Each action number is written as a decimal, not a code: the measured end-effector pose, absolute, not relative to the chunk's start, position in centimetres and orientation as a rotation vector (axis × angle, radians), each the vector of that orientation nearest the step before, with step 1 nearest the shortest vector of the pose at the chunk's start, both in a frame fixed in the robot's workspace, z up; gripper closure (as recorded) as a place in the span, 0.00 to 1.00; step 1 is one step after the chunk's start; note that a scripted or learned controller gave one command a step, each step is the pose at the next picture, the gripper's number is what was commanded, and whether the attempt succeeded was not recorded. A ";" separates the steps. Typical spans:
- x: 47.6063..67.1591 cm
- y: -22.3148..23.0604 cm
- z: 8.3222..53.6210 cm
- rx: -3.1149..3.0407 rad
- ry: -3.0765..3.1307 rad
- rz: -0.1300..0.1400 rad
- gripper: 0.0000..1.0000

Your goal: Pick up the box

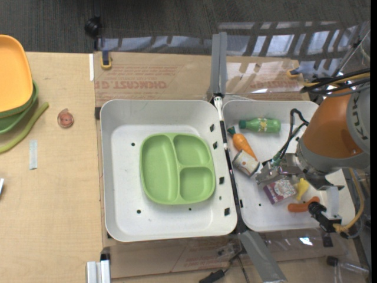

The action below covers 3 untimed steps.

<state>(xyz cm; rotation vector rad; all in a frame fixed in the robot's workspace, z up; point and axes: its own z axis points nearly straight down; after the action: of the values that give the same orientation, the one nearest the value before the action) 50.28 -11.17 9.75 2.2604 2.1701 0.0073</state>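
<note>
A small purple and white box [281, 190] lies flat in the right bin [253, 217], near its front. My gripper [270, 173] hangs low over the box's upper left corner, coming in from the right under the orange wrist band [333, 131]. Whether the gripper touches the box cannot be made out. Part of the box's right side is hidden by the arm.
The right bin also holds a green bottle [260, 125], a carrot [243, 145], a white and brown packet [246, 163], a yellow piece [302, 187] and an orange piece [299, 206]. A green divided plate [177, 168] lies in the left bin [118, 175].
</note>
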 end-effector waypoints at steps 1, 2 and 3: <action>49.3 -12.3 9.9 2.279 2.142 0.018 0.00; 48.9 -13.7 9.2 2.303 2.139 -0.001 0.00; 48.9 -13.8 10.0 2.307 2.136 -0.003 1.00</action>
<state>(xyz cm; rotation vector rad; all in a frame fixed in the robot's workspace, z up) 48.88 -13.76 9.98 2.3070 2.1363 -0.0026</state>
